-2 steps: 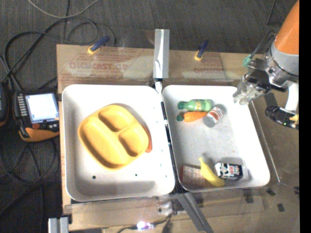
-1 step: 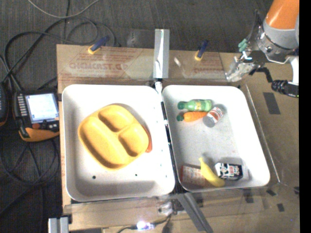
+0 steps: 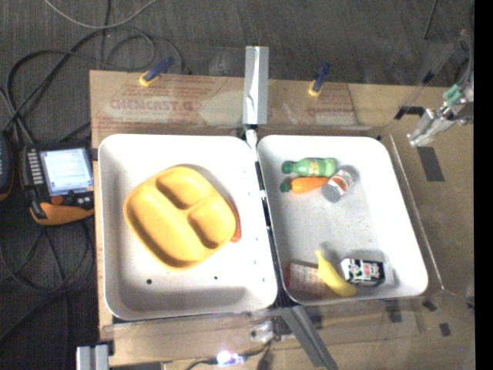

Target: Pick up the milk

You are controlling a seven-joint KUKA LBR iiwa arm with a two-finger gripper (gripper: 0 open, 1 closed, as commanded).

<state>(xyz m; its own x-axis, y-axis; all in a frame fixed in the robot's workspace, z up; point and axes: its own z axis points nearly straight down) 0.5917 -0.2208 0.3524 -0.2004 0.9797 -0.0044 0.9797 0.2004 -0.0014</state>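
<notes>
Showing the bench from above, with two shallow white bins side by side. The gripper (image 3: 428, 132) hangs at the upper right of the camera view, outside the far right corner of the right-hand white bin (image 3: 400, 206). Whether it is spread or pressed together cannot be told at this size, and nothing is seen held in it.

The milk, a small black-and-white carton (image 3: 362, 271), lies on its side in the near right corner of the right-hand bin, well apart from the gripper. From the gripper it lies toward the viewer and somewhat to the left of the view. Its long axis appears to run roughly across the view, parallel to the bin's near wall.

A yellow banana (image 3: 333, 274) touches the carton's left end and partly overlies a flat reddish-brown packet (image 3: 305, 278). At the far end of the same bin lie a green plastic bottle (image 3: 310, 166), an orange carrot (image 3: 306, 184) just beside it, and a small silver-and-red can (image 3: 339, 183).

The left-hand white bin (image 3: 123, 284) holds a yellow divided plastic plate (image 3: 181, 215).

By judgement, the pick has not begun. The coming move calls for travel across the bin and a descent clear of the banana.
</notes>
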